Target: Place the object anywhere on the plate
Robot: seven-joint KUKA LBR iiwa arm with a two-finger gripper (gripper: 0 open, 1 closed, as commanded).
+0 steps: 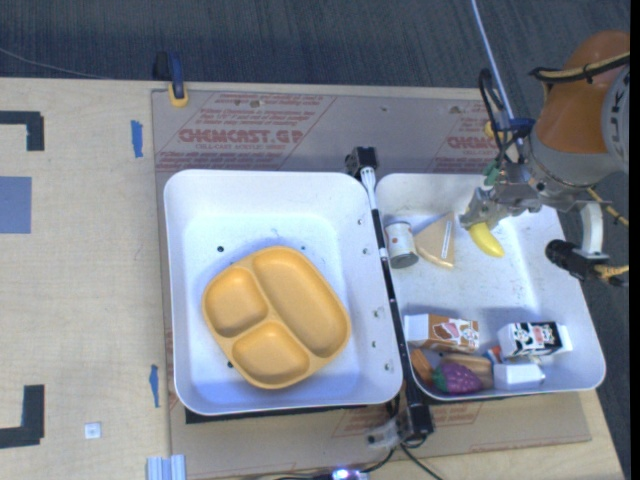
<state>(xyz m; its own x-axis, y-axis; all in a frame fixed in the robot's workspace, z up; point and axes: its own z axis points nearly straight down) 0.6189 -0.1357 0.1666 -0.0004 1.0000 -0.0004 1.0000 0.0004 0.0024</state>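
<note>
A yellow plate (275, 315) with three compartments lies in the left bin (200, 208). In the right bin (575, 298), a small yellow banana (488, 240) lies near the far middle. My gripper (483, 217) is directly over the banana's upper end, touching or nearly touching it. The wrist hides where they meet. The arm's orange band (580, 108) is at the upper right.
A silver can (400, 242) and a pale cheese wedge (438, 244) sit just left of the banana. Along the right bin's near edge are a small printed carton (452, 332), a black-and-white carton (534, 339), purple grapes (460, 376) and other toy food. A divider runs between the bins.
</note>
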